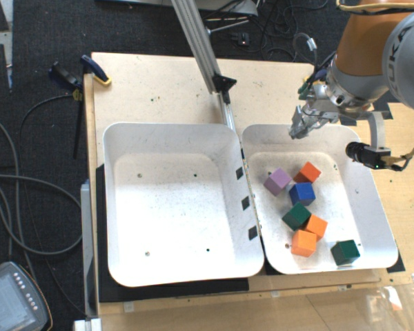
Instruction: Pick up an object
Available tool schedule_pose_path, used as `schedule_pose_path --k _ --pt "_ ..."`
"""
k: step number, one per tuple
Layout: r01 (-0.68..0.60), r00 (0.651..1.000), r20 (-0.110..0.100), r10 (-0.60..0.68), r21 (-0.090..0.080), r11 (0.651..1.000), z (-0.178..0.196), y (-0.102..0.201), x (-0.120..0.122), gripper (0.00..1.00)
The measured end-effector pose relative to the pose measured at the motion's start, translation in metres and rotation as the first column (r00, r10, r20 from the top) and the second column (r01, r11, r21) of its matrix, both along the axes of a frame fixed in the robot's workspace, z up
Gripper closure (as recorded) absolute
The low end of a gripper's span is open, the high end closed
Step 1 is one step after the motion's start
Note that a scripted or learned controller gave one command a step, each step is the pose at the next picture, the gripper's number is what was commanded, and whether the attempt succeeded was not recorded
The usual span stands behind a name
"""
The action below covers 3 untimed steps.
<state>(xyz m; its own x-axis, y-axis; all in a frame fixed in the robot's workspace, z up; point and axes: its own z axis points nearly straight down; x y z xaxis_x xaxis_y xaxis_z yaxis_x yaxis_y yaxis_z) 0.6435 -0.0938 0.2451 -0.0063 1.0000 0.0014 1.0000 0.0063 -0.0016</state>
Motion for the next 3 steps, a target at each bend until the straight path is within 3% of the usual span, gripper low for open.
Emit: schedule_pose_path --k 2,3 --pt "-0.001 1.0 0.002 0.001 0.0 1.0 0.014 0.094 -0.048 1.0" --pt "-0.001 1.0 -0.002 0.001 0.0 1.0 -0.003 0.14 -0.074 1.0"
